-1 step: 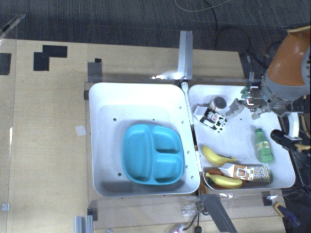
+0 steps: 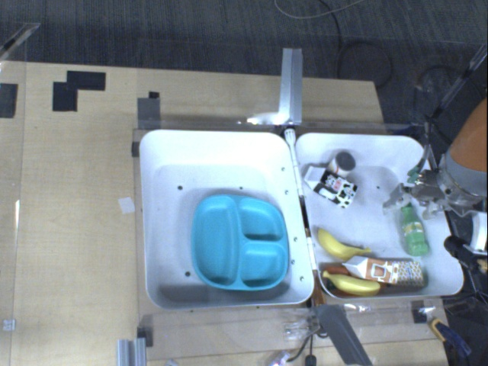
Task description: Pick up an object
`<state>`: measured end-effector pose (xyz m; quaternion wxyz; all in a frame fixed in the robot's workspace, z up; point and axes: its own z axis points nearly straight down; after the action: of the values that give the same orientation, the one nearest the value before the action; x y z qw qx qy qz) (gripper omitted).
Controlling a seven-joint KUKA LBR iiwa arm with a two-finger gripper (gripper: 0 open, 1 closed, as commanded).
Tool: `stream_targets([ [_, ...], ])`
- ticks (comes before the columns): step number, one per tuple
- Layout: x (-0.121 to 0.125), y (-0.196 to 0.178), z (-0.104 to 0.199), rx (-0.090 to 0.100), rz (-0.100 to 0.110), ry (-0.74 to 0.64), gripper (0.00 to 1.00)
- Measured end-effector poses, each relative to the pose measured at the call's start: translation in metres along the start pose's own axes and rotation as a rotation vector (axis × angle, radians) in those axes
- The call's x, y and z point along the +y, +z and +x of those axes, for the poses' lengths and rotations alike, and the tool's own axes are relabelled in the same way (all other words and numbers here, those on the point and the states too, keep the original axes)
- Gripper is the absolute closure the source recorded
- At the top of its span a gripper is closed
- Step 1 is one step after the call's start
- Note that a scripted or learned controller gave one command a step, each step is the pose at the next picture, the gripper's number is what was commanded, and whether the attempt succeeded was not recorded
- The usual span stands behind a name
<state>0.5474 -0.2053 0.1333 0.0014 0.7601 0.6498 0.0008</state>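
Though we cannot tell the gripper's (image 2: 418,195) jaw state, the green bottle (image 2: 415,233) just beneath looks light, slippery; we'd grasp mid-body.

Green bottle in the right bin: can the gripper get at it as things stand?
Probably yes. The green bottle lies apart from the bananas and the carton, nothing on top, and the gripper sits right above its upper end.
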Motion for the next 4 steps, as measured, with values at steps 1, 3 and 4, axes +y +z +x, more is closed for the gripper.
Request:
stream_targets([
  [1, -0.004, 0.044, 0.005, 0.003, -0.009, 0.041, 0.00],
  [3, -0.039, 0.034, 0.040, -0.010, -0.056, -0.088, 1.00],
  [4, -0.002, 0.006, 0.062, 0.000, -0.003, -0.179, 1.00],
])
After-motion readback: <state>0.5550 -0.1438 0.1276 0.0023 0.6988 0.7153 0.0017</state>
